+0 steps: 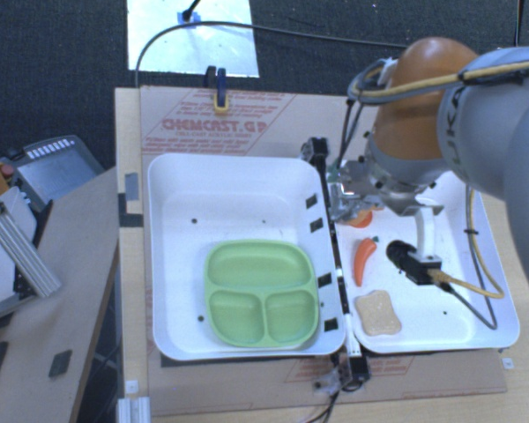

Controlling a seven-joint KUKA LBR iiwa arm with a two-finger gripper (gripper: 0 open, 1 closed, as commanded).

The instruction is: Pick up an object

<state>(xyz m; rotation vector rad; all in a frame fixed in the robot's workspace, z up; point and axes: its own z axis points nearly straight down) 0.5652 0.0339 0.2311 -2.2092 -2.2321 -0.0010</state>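
Arm (476,104) reaches in over the right bin (485,320); gripper (353,203) sits low at that bin's far left corner, close to the divider. Finger state: cannot tell, view blocked by the wrist. Something orange-red (362,219) shows just below the gripper. Toy carrot (363,258) lies nearby; toast slice (377,314) nearer the front. Left bin (172,263) holds a green divided plate (261,293)

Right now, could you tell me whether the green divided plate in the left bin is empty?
Empty: the green plate lies flat in the left bin, all three compartments bare.
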